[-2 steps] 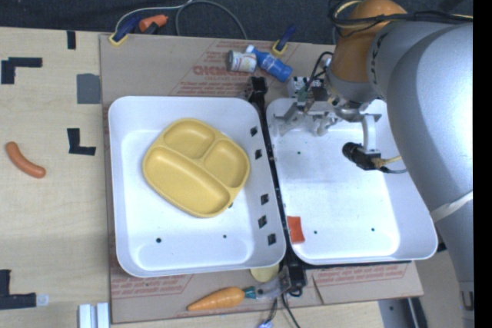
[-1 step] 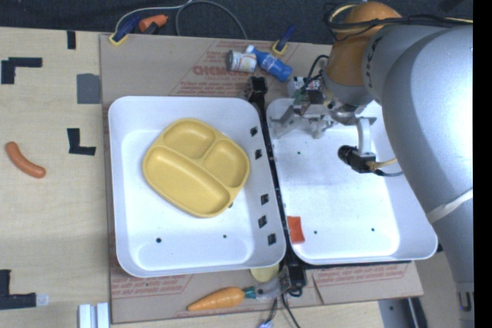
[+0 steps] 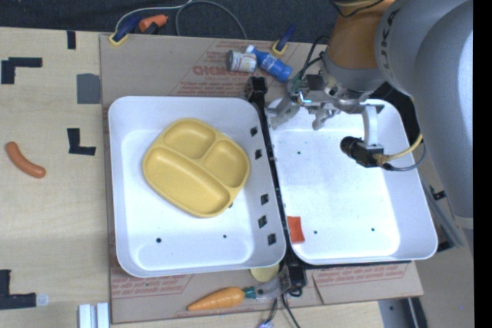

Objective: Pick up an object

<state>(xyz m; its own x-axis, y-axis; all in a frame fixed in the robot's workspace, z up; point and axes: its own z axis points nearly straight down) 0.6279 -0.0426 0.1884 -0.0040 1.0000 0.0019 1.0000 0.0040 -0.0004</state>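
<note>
A yellow divided plate [image 3: 197,165] lies in the left bin [image 3: 127,242]. Near the front left corner of the right bin [image 3: 407,242] sits a small orange-red block [image 3: 294,228]. My gripper [image 3: 305,111] hangs over the back left corner of the right bin, close to the wall between the bins. It looks open, with nothing between its fingers. The grey arm with its orange band [image 3: 361,19] reaches in from the right and covers the bin's back right part.
A toy carrot [image 3: 217,299] lies on the cardboard in front of the bins. A sausage [image 3: 24,160] rests on the bench at far left. Behind the bins lie a white and blue bottle [image 3: 260,61] and an orange clamp [image 3: 142,24].
</note>
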